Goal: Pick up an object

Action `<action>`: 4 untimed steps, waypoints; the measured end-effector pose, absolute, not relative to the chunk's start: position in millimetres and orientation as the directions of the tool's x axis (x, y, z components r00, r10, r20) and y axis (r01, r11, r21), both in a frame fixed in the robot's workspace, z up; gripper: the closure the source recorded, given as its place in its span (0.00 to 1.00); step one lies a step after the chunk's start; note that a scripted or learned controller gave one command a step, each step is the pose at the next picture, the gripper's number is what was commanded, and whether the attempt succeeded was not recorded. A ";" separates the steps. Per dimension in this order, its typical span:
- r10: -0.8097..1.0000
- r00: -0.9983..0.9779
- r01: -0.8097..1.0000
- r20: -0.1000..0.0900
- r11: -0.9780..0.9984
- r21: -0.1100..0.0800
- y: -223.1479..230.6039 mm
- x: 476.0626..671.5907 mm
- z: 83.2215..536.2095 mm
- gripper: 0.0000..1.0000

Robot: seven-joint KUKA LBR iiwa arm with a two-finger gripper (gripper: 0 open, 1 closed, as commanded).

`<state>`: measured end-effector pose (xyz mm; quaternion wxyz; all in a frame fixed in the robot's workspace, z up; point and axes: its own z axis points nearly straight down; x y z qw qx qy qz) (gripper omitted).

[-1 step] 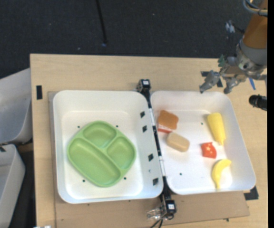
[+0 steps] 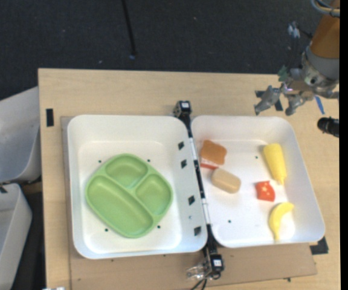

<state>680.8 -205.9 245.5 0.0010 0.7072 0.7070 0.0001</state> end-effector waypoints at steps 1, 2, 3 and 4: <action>1.000 0.000 1.000 -0.002 0.000 -0.003 -209.7 682.3 183.3 0.00; 1.000 -0.004 1.000 -0.002 0.004 -0.002 -210.3 682.3 120.9 0.00; 1.000 -0.004 1.000 -0.003 0.004 0.000 -211.3 682.7 101.3 0.00; 1.000 -0.007 1.000 -0.008 0.007 0.005 -212.7 684.0 115.2 1.00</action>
